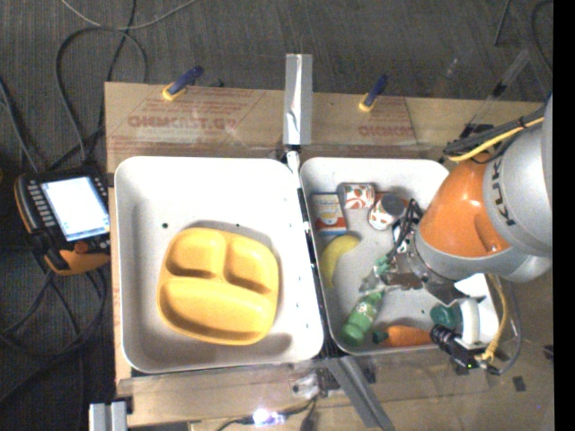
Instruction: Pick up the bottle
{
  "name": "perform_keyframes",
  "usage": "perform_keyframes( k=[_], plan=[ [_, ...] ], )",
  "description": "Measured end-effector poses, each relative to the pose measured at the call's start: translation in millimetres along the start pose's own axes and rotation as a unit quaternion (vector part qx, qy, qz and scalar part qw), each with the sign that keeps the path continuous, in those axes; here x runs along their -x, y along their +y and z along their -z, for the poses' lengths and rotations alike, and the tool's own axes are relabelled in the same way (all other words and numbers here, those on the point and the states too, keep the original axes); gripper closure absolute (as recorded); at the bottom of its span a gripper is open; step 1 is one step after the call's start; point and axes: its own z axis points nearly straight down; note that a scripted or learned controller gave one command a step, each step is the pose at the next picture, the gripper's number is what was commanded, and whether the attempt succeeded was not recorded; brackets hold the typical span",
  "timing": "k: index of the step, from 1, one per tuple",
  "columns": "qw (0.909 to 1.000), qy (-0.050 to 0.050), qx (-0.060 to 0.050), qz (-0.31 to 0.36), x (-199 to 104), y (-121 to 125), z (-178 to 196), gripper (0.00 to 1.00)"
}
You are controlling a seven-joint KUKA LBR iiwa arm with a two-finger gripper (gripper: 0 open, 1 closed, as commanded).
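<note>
While the arm (485,214) is reaching in from the right, the gripper (384,272) is hovering over the right bin (422,171), just above the green bottle (360,319); its grip state is unreadable. The bottle is lying near a banana (337,254) and a carrot (409,335). A yellow tray (218,284) is sitting in the left bin (135,241).

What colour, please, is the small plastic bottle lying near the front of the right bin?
Green: the small plastic bottle has a green body, seen best in the camera view.
</note>
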Motion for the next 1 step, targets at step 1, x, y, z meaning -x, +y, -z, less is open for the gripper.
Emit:
perform_keyframes(
  k=[1],
  plan=[
    [0.9941,0.0,-0.008,-0.108,-64.7,-1.4,83.9,1.0]
  ],
)
